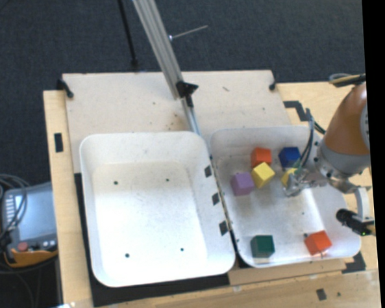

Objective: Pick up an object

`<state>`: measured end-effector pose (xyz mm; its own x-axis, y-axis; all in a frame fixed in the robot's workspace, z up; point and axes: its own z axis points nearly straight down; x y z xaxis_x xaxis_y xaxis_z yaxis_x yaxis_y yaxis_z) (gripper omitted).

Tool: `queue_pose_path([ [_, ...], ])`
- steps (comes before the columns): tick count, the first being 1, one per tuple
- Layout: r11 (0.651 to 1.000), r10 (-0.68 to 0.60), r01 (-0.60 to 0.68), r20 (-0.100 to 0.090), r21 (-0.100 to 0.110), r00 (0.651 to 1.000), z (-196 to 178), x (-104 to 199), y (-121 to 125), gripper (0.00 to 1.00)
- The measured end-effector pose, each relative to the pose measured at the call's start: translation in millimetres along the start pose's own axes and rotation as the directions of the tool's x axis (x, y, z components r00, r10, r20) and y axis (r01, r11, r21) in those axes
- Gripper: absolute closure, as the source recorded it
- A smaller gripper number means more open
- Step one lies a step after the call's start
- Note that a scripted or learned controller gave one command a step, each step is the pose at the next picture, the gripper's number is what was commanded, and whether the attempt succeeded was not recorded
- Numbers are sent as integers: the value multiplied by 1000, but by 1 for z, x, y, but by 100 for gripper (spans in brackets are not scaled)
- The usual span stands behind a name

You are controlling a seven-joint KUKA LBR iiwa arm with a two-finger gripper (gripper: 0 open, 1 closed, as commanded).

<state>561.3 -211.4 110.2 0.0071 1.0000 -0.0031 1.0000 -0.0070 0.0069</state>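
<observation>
The right bin (338, 248) holds several cubes. An orange cube (261, 156) and a blue cube (289, 156) lie at the far side. A yellow cube (263, 174) and a purple cube (242, 183) sit just in front of them. A green cube (262, 246) and an orange-red cube (317, 242) lie near the front wall. My gripper (292, 184) is low in the right bin, just below the blue cube and right of the yellow cube. A small yellow patch shows at its tip, and I cannot tell what it is.
The left bin (90, 189) stands beside the right one, with the bins' walls meeting in the middle. A slanted aluminium rail (163, 48) rises from the back of the bench. A pendant with cables (21, 225) lies off the bench's left side.
</observation>
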Motion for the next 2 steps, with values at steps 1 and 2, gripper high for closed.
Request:
queue_pose_path([
  [1,1000,-9,9,-1,1,1000,-44,0,3,100],
  [2,1000,-10,10,0,-1,1000,-99,-2,5,100],
])
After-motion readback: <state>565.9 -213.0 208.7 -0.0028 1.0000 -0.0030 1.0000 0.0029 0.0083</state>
